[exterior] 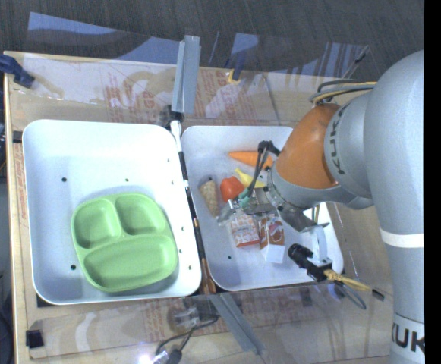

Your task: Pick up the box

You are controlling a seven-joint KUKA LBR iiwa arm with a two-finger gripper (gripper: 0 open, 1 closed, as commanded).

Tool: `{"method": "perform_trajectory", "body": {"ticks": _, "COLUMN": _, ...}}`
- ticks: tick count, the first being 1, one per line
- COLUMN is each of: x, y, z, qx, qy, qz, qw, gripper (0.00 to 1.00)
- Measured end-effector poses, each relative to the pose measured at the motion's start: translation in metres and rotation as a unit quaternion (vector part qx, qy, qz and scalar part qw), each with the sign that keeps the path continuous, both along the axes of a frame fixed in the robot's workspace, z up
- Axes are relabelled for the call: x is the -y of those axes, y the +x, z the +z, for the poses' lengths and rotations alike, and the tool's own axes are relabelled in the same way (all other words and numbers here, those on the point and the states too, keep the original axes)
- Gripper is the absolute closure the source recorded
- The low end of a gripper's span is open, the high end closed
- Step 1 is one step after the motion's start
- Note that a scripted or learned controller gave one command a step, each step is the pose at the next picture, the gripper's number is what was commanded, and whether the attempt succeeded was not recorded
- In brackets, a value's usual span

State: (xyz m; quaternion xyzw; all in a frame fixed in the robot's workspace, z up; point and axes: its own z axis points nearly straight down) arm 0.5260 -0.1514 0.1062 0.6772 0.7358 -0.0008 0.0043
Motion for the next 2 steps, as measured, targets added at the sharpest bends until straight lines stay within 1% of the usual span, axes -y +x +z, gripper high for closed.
{"method": "perform_trajectory", "body": {"ticks": 1, "x": -0.0003, "y": 0.0002, "z": 0.0095, "qx": -0.001, "qy": -0.0002, "qz": 0.002, "qw": 1.0000, "gripper": 1.00}}
{"method": "perform_trajectory", "body": {"ticks": 2, "x": -0.0003, "y": 0.0002, "z": 0.0095, "qx": -0.001, "qy": -0.0005, "qz": 0.003, "qw": 1.0000, "gripper": 0.00}}
